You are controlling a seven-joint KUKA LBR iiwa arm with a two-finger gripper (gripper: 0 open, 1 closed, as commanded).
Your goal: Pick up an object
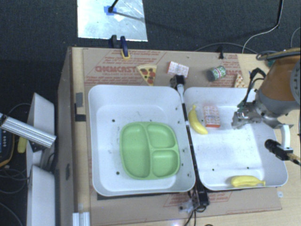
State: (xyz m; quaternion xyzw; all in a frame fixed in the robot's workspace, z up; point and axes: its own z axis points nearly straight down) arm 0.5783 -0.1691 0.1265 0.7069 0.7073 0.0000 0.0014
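Camera view: gripper (238,119) low in right bin (263,180), by its far right side; cannot tell whether jaws are open or closed. Nothing seen gripped, so pick judged not yet done. Nearest candidate: small orange-and-white packet (211,116), lying flat near bin's far left corner, beside a banana (196,121).

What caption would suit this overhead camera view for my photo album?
Robot arm's gripper poised over the right bin near a banana and small box; green divided plate in the left bin.
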